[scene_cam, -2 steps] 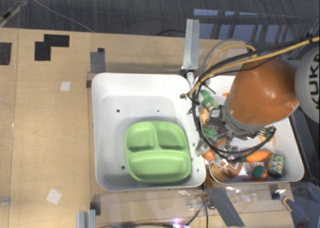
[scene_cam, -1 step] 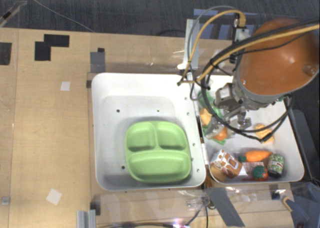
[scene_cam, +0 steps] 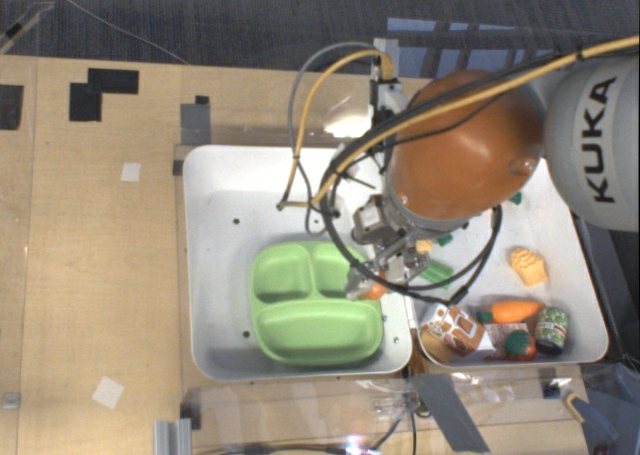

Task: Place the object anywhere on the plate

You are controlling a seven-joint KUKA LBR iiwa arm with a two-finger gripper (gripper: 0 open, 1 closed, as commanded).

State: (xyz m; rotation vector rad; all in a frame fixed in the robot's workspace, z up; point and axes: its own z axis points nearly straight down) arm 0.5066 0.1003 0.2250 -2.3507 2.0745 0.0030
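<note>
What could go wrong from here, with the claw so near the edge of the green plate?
1. The claw is at the right rim of the green plate, and a small orange object shows just under it. If released here, the object may land on the rim and roll into the white bin instead.
2. The black cables hang in loops around the claw and might catch or push the plate.

Green divided plate (scene_cam: 315,308): lies in the left white bin (scene_cam: 215,243), toward its near right corner. Jaws (scene_cam: 375,278): at the plate's right rim, a small orange object (scene_cam: 373,292) just beneath them, at the plate's edge. Right white bin (scene_cam: 590,293), beside the plate: yellow piece (scene_cam: 528,266), carrot (scene_cam: 515,311), patterned packet (scene_cam: 452,331), dark can (scene_cam: 552,328). Wooden tabletop (scene_cam: 90,273) surrounds the bins.
</note>
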